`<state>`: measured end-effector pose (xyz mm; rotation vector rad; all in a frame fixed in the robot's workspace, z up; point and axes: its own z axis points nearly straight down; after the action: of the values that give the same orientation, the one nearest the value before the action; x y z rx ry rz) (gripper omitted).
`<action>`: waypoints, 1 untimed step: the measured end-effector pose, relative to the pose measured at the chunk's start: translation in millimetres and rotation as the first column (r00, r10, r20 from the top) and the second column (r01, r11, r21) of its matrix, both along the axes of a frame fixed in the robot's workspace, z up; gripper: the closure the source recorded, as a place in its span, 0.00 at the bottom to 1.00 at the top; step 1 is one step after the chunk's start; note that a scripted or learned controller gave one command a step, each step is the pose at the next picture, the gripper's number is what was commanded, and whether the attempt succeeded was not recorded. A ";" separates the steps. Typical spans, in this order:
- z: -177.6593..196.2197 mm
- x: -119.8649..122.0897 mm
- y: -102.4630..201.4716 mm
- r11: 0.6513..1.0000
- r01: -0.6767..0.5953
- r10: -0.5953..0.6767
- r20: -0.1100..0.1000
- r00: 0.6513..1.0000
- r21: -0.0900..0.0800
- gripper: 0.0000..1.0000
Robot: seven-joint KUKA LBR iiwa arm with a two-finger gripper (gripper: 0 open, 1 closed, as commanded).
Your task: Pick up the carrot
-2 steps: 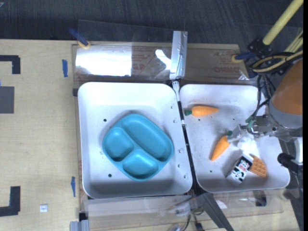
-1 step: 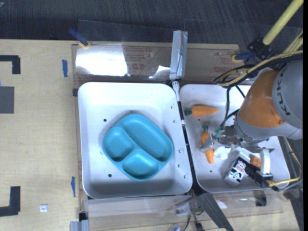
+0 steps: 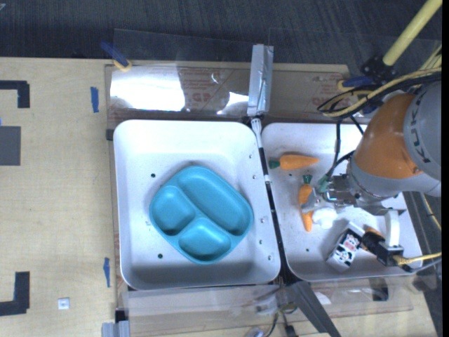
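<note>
In the right bin (image 3: 280,251), one carrot (image 3: 296,162) with a green top lies on its side near the far left corner. A second, smaller carrot (image 3: 304,193) lies just below it, with a short orange piece (image 3: 307,221) nearer the front. My gripper (image 3: 324,194) hangs low over the middle of the right bin. It sits right beside the smaller carrot, on that carrot's right. The grey arm with its orange band (image 3: 386,146) covers the bin's right side.
The left bin (image 3: 133,146) holds a blue divided plate (image 3: 201,211). In the right bin, a black-and-white boxy object (image 3: 345,248) lies near the front, and a small white item (image 3: 325,217) sits under the gripper. Cables (image 3: 351,90) and a yellow rod (image 3: 417,20) run behind the arm.
</note>
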<state>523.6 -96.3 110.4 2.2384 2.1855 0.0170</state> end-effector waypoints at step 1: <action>76.7 24.2 73.6 1.000 -0.004 0.004 -0.011 1.000 0.005 1.00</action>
<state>547.8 -22.7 187.1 2.2418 2.1979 0.0096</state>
